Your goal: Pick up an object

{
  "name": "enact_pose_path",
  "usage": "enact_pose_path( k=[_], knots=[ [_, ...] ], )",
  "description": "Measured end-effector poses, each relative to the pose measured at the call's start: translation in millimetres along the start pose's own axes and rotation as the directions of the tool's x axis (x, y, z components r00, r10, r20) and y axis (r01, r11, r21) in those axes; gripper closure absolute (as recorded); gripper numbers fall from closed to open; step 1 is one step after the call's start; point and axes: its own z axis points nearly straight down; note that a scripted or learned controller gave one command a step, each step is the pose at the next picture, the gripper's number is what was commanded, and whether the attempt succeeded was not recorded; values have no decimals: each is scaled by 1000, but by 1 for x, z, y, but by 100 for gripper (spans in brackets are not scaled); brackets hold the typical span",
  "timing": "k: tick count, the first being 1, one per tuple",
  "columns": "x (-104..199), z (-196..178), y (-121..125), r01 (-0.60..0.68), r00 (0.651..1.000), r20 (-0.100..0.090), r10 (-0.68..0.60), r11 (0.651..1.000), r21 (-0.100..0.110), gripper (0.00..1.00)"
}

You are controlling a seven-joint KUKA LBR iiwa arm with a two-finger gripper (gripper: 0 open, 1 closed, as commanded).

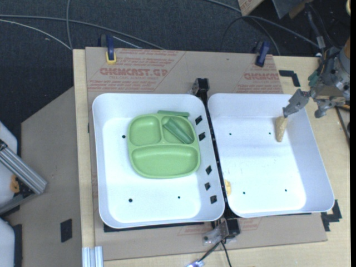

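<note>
green plate (163, 161) — left bin (111, 204)

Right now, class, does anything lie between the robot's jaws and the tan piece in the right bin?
Nothing visible does. The gripper hangs over the right bin's far right corner, and the tan piece lies just below-left of it on bare white floor.

Two white bins side by side on cardboard sheet (167, 65) w/ red print. Left bin (111, 204), right bin (311, 193). Blue clamps at rear edge: left clamp (110, 47), right clamp (261, 52). Cables (50, 24) across dark floor behind bench.
</note>
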Motion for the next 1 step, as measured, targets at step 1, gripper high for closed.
enact_pose_path(
  k=[1],
  knots=[
    [1,-7,2,3,1000,3,-3,1000,-12,0]
  ],
)
